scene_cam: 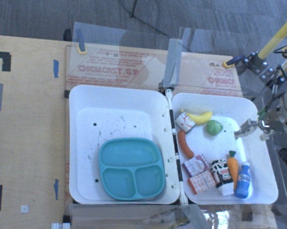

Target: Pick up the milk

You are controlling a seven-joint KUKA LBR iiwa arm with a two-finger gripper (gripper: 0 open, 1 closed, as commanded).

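jaws (246, 127) sit near the right bin's (222, 103) far right side; open or shut, i cannot tell. milk (221, 173), a small cow-patterned carton, lies in that bin's near right corner, touching the carrot (233, 167) and just beside the blue bottle (243, 180). likely light, stiff, a bit slick; grip its flat sides. neighbours crowd it and the rim is near, so come from above.

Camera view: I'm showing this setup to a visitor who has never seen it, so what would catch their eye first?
Probably the teal divided plate, alone in the left bin. Next, the bright clutter in the right bin: a banana and green ball at the far end, a cow-patterned milk carton, carrot and blue bottle nearer. The gripper hangs at that bin's right side.
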